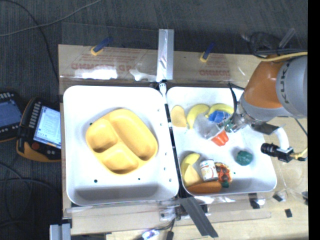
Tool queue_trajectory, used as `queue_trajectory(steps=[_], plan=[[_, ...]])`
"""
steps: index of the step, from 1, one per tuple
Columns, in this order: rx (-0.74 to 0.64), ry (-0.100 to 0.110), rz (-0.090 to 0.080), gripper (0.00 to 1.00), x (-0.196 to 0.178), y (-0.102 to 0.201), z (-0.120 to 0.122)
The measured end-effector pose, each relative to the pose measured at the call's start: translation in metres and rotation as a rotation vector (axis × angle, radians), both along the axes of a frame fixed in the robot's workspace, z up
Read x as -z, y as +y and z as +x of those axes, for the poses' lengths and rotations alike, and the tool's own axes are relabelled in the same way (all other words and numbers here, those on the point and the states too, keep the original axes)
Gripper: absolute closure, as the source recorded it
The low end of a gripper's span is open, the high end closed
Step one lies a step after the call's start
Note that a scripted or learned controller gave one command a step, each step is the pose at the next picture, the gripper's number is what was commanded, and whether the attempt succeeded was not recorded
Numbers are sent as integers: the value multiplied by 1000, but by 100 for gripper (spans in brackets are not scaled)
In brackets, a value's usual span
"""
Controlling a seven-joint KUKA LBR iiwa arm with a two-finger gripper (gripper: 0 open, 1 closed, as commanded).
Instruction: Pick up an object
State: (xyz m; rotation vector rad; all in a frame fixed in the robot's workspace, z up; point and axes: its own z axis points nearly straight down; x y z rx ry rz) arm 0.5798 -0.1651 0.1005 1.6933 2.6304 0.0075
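Desk [115,59], right bin [260,181]: claw [231,125] low by orange piece [220,138], grip state can't tell; approach step, next close and lift

Rounded grey arm [295,86] with dark lettering, broad orange band [265,86] just behind the wrist, grey wrist section, small dark end effector [231,125] with teal fittings, black cable alongside

Both white bins [75,184] look like smooth, slightly glossy plastic. The yellow divided plate [121,140] has a glossy plastic sheen. The bench top [75,54] looks like bare wood under a clear shiny film. The floor [30,39] is dark, rough, matt carpet.
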Motion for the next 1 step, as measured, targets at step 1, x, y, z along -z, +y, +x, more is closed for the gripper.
queue_trajectory(steps=[1], plan=[[87, 14, 4, 100, -107, 122, -6]])
